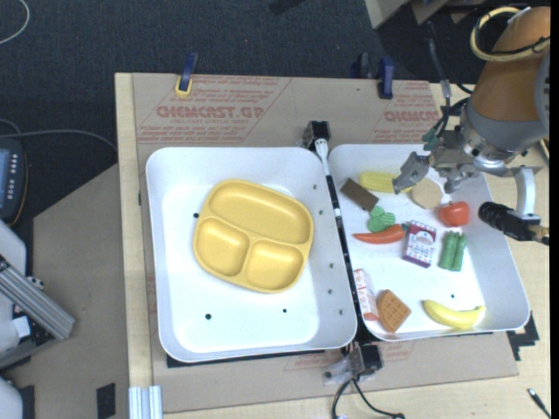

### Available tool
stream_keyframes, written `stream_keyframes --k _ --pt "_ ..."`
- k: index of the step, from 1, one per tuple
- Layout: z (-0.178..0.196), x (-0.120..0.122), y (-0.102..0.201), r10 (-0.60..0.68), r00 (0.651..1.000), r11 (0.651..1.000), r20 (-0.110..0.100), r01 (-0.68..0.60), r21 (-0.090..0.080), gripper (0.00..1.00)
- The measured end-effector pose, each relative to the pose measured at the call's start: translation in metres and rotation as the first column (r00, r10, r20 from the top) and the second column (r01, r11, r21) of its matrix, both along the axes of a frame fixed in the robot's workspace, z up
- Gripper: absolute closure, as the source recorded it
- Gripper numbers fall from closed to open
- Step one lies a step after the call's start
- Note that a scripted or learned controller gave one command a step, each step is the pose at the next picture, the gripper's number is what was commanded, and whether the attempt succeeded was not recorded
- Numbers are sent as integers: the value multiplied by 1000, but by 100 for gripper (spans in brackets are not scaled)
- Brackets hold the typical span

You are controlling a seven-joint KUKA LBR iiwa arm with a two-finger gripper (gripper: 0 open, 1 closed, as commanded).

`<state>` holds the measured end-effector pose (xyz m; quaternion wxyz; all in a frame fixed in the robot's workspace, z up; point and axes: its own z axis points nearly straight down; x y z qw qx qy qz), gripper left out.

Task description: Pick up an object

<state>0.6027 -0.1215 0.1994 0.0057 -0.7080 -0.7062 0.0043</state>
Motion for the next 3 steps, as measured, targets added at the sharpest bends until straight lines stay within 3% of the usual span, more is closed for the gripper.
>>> stream_keyframes --k 1,2,3 --pt "8 3 0 3 1000 1000 15 -3 -2 0" --pt "-48 -3 8 2 1000 1000 10 -2 0 0" --pt "-105 6 6 3 1000 1000 9 -3 -1 0"
